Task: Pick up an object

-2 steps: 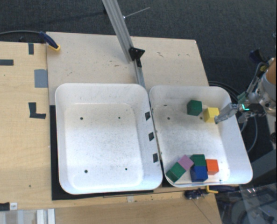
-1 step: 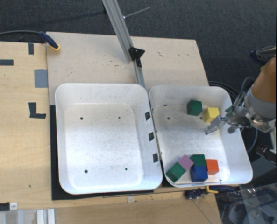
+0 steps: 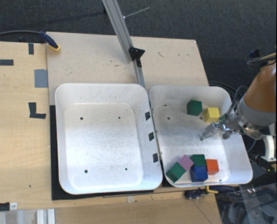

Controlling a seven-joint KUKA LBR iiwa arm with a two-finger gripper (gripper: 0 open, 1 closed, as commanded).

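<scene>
A: Where is the claw [image 3: 216,127] seen?

B: It is seen low over the right bin [image 3: 175,97], just below the yellow block [image 3: 212,114]. Its fingers are spread apart, and nothing is gripped between them.

A: What is found in that bin?

B: A dark green block [image 3: 194,108] is set touching the yellow one, near the far wall. By the near wall a cluster is gathered: a pink block [image 3: 186,162], a green block [image 3: 176,172], a blue block [image 3: 199,172], an orange block [image 3: 212,166], and another green block [image 3: 197,159] behind the blue.

A: And the left bin [image 3: 63,101]?

B: It is placed beside the right one on the desk [image 3: 17,125].
</scene>
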